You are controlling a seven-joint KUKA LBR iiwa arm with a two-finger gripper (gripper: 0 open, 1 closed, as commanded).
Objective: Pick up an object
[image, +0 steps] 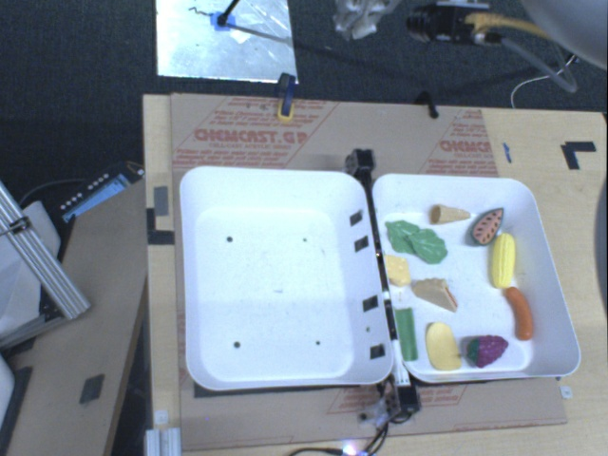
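Note:
The right bin (556, 326) holds several toy foods: a green leafy piece (416, 240), a tan cone (448, 215), a watermelon slice (486, 226), a yellow corn cob (503, 259), an orange sausage (520, 313), purple grapes (486, 350), a yellow lump (442, 346), a green stick (406, 333), a sandwich wedge (436, 294) and a pale yellow chunk (398, 271). My gripper (366, 6) hangs high beyond the far edge of the bench, well away from both bins and from every object.
The left bin (190, 255) sits beside the right one on a brown board (399, 131). A shiny foil sheet (223, 27) lies on the floor behind. A yellow and blue clamp (285, 98) grips the board's far edge. Metal framing (33, 264) stands at left.

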